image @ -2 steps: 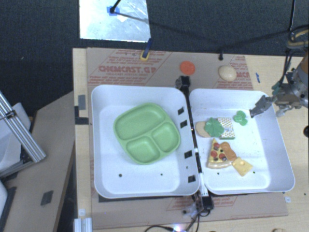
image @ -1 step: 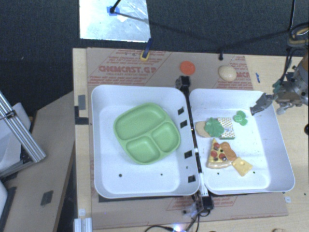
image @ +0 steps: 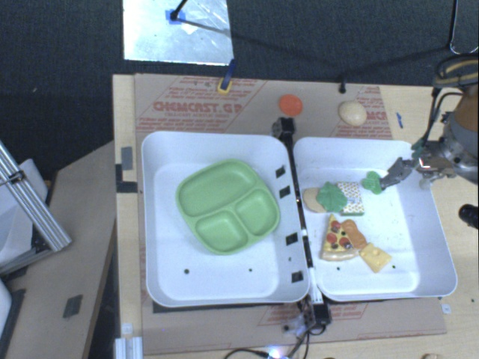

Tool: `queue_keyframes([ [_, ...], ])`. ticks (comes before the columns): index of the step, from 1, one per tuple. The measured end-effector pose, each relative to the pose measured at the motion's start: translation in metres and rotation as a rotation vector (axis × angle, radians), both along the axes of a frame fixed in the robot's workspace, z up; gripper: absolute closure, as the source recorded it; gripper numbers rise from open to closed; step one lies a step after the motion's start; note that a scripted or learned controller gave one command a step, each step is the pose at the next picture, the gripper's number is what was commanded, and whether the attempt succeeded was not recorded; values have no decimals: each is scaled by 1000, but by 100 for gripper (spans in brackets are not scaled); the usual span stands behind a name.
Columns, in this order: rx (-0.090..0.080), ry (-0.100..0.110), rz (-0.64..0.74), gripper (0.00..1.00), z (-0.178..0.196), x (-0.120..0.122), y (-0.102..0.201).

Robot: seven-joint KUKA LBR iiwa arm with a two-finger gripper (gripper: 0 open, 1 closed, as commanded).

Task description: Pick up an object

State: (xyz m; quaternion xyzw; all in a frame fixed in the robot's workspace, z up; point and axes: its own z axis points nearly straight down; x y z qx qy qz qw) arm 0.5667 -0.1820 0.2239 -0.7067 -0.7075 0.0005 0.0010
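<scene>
The right bin (image: 426, 230) holds several toy foods: a green broccoli piece (image: 330, 195), a speckled cracker (image: 351, 198), a tan round piece (image: 310, 200), a pizza slice (image: 342, 238), a yellow cheese wedge (image: 376, 257) and a small green piece (image: 371, 181). My gripper (image: 394, 173) reaches in from the right, low over the bin's upper right part. Its tip sits right against the small green piece. The left bin (image: 161, 200) carries a green divided plate (image: 227, 206).
Behind the bins, an orange disc (image: 290, 105) and a beige ball (image: 352, 112) lie on the cardboard sheet. A yellow clip (image: 224, 87) sits at the sheet's far edge. A black divider (image: 297, 208) with clips runs between the bins.
</scene>
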Motion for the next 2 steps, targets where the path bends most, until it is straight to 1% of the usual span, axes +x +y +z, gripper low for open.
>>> queue_keyframes([
  [1, 0, 0, 0, 0, -43, 5, -1],
  [2, 1, 1, 0, 0, -93, 0, 9],
])
